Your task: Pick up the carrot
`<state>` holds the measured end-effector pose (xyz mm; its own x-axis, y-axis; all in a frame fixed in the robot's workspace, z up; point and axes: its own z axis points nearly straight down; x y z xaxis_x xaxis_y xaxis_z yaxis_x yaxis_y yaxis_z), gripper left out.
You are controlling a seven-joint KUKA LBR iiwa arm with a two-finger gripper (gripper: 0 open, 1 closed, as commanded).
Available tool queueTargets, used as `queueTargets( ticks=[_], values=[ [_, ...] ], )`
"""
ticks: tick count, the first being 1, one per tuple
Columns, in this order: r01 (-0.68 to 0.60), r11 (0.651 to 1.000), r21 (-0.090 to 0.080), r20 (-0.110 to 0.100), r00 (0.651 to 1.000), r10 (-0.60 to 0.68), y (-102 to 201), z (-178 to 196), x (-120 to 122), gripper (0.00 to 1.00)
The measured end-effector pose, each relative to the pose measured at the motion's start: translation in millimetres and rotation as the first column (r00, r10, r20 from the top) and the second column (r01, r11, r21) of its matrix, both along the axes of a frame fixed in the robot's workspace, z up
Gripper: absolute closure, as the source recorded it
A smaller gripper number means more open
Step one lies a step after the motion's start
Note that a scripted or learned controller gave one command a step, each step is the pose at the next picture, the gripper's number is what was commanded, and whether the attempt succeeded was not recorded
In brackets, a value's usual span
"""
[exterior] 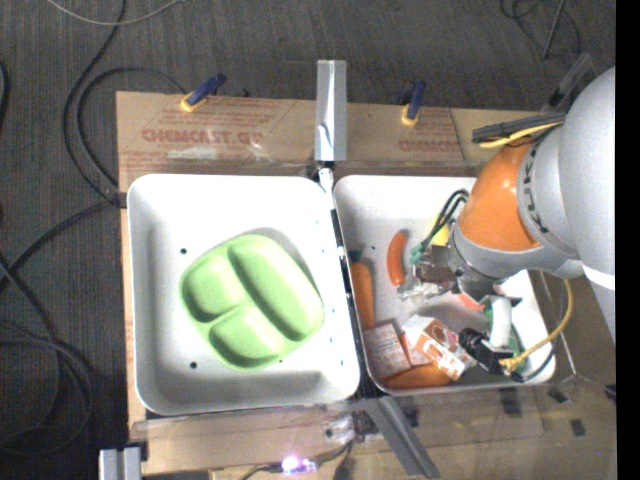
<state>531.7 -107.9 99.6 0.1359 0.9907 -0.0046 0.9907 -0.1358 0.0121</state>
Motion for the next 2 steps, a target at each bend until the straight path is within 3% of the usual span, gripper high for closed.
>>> queueTargets(
  ticks=[1, 2],
  values=[
    [0.234, 0.972, 0.002, -0.014, 0.972, -0.234, 69.3, 83.2, 37.3, 1.0],
    [0.234, 0.972, 0.002, -0.016, 0.972, -0.234, 39.5, 83.3, -24.1, 1.0]
  ],
)
